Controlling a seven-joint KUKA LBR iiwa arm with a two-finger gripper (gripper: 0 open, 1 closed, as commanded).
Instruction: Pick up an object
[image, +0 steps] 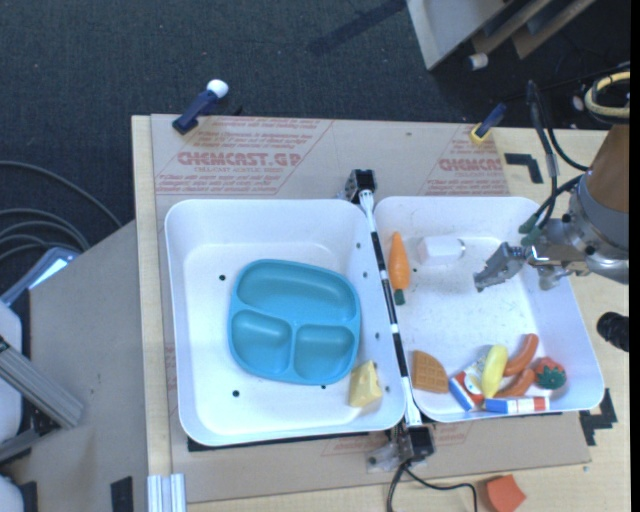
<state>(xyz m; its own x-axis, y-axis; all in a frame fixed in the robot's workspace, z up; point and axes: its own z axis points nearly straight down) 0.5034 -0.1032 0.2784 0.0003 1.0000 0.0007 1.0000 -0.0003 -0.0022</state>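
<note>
At right centre of the frame, above the right bin (585, 340), the gripper (497, 268) points left; whether its fingers are spread or pressed together cannot be told. Left of it lie a white block (440, 248) and a carrot (399, 260). Toy foods (495, 375) cluster at lower right. The left bin (190, 300) holds a blue divided plate (293, 320) and a yellow wedge (365, 385).

The grey arm with its orange band (612, 175) reaches in from the right, its two-finger gripper (497, 268) pointing left and downward at a slant, nothing visibly between its fingers
</note>
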